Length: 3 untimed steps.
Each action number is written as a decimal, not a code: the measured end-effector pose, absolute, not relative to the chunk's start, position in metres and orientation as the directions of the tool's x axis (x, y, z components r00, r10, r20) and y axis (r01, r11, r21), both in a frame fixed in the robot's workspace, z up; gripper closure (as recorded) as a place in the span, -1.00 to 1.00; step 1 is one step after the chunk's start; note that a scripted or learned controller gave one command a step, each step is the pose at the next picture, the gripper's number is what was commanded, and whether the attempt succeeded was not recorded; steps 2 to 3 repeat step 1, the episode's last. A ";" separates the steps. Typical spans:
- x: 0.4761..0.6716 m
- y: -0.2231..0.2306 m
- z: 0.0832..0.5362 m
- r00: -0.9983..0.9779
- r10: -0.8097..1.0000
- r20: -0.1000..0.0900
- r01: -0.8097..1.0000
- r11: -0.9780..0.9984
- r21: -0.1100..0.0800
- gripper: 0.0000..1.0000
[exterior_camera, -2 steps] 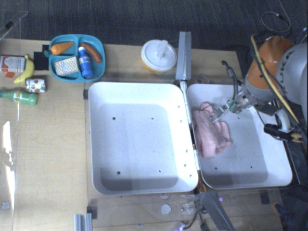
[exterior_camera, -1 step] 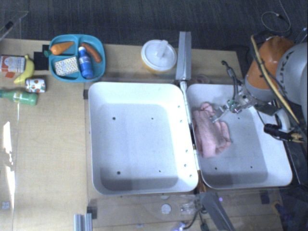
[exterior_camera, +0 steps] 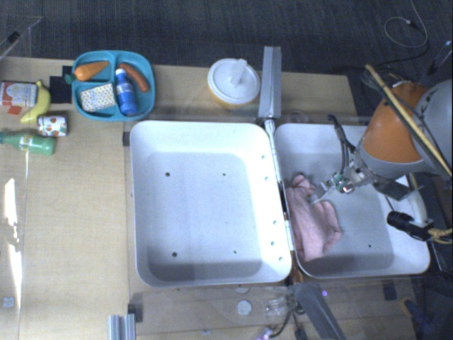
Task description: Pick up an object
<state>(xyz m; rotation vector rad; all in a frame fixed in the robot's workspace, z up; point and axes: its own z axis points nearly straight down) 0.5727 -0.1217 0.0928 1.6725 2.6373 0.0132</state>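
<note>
Cloth (exterior_camera: 311, 217) in right bin (exterior_camera: 403, 257)

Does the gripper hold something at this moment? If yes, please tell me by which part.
It cannot be told. The gripper is down in the right bin, right at the upper edge of the pink cloth, but the view is too small to show cloth between its fingers.

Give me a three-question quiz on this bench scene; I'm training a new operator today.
1. True or false: the pink cloth lies in the left bin.
2. What sits nearest the tool: A) the cloth, B) the banana, C) the white lidded cup?
3. Fill in: the blue bottle lies in the ___ tray.

Key: 1 false, it lies in the right bin; 2 A; 3 blue divided.
</note>
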 end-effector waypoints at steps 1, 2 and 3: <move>0.534 -0.103 0.093 -0.443 0.896 -0.013 0.896 0.443 0.019 -1.00; 0.534 -0.103 0.093 -0.443 0.896 -0.013 0.896 0.443 0.019 -1.00; 0.534 -0.103 0.093 -0.443 0.896 -0.013 0.896 0.443 0.019 -1.00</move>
